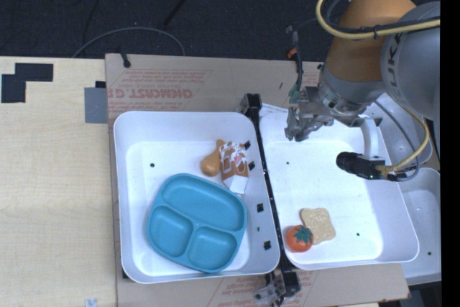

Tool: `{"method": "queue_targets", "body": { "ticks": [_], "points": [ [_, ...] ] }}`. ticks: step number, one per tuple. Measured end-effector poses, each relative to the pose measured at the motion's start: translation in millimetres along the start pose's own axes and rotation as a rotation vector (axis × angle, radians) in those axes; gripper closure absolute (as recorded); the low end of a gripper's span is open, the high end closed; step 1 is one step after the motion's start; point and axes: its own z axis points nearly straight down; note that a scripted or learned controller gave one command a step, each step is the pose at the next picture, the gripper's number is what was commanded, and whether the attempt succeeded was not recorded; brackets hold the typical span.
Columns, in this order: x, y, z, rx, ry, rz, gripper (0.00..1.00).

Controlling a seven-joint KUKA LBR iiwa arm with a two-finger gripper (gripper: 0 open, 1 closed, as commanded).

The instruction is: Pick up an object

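I am at the start of the pick, by my judgement; my two-finger metal gripper hangs over the far left corner of the shallow white right-hand bin, nothing lies between its fingers, and whether they stand wide or narrow I cannot tell from this slant.

The candidates in my bin sit at the near left corner: a small round red tomato toy with a green top, and touching it on the right, a flat tan slice of toy bread; both lie well apart from me, toward the near wall.

The next move, as I judge it, calls for travelling across the bare white floor toward that corner, centring over one piece, then descending; the tomato sits close to the near wall and to the black divider rail between the bins, so a finger could catch there; the bread has more open floor on its right side.

The shallow white left-hand bin holds a blue plastic three-compartment plate, and just beyond it a brown and white toy food piece beside the divider; that is a more crowded reach.
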Motion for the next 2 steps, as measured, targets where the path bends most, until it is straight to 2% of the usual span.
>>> {"method": "queue_targets", "body": {
  "ticks": [2],
  "points": [
    [106.9, 2.1, 10.1, 0.003, 0.000, -0.001, 1.00]
  ]
}}
